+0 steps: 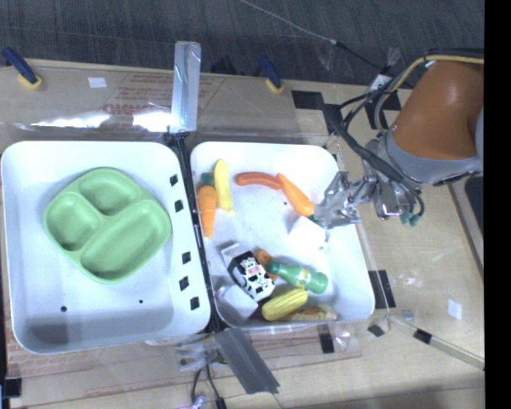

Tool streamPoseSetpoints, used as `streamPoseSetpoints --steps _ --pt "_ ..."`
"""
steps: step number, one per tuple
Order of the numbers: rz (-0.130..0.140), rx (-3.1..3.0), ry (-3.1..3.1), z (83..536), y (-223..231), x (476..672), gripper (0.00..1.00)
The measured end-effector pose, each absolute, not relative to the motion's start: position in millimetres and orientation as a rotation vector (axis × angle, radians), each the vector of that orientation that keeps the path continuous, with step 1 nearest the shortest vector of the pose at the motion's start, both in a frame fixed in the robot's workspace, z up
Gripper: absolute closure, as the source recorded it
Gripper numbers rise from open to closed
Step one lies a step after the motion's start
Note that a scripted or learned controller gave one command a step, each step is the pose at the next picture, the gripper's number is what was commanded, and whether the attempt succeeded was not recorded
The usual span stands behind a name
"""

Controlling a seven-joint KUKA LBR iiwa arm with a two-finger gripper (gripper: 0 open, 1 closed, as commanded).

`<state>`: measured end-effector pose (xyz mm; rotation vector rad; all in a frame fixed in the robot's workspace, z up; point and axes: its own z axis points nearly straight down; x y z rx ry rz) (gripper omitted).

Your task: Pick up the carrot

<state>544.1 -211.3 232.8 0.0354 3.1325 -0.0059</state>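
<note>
Bench: wooden top bearing two white bins side by side.
Left bin (34,313): holds a green divided plate (108,222).
Right bin (353,262): carrot (207,209) lies lengthwise against the left wall, touching a yellow banana (224,184); a second orange piece (296,195) sits near a red sausage (255,179); green bottle (300,277), corn (284,304) and cow toy (252,276) crowd the near end.
Carrot handling: likely light, rigid, smooth plastic; best pinched across its thick middle.
Gripper (336,211): at the bin's right rim, holding nothing visible; finger opening cannot be told.
</note>
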Motion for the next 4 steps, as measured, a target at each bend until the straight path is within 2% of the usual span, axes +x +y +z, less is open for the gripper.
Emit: streamPoseSetpoints --steps 1,2,3,4 --pt "0.001 0.570 3.091 220 -154 538.4 1.00" --pt "-0.001 0.093 3.137 218 -123 561.3 1.00" --pt "0.004 0.156 3.137 198 -48 593.0 1.00" --pt "-0.001 0.615 3.084 149 -95 530.8 1.00"
